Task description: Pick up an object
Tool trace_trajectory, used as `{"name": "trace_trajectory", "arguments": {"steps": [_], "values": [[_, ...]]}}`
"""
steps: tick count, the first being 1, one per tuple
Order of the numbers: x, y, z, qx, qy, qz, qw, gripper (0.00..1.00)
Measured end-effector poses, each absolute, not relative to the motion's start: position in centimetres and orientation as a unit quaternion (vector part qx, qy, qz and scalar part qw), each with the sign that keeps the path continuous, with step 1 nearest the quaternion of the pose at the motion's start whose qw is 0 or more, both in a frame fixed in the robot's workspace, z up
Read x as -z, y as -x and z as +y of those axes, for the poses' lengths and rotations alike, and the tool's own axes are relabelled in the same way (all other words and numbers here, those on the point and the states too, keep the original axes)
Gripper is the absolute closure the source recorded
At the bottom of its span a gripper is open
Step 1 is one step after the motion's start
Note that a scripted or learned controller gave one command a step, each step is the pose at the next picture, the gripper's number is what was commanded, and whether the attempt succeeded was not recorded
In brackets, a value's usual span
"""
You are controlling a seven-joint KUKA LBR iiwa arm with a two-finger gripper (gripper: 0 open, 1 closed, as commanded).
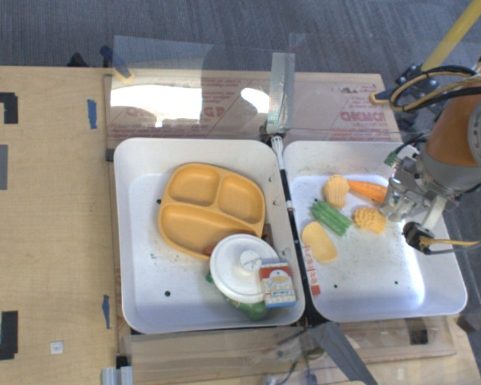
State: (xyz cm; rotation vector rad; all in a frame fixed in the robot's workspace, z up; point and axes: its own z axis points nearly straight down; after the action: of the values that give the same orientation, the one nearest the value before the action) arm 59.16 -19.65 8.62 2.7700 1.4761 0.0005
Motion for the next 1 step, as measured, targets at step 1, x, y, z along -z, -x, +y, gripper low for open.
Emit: {"name": "trace_trajectory", "arguments": {"steps": [1], "values": [[-8.67, -54.72, -17.65, -0.0017, -0.876, 0.482, 0.001, 1.00]]}}
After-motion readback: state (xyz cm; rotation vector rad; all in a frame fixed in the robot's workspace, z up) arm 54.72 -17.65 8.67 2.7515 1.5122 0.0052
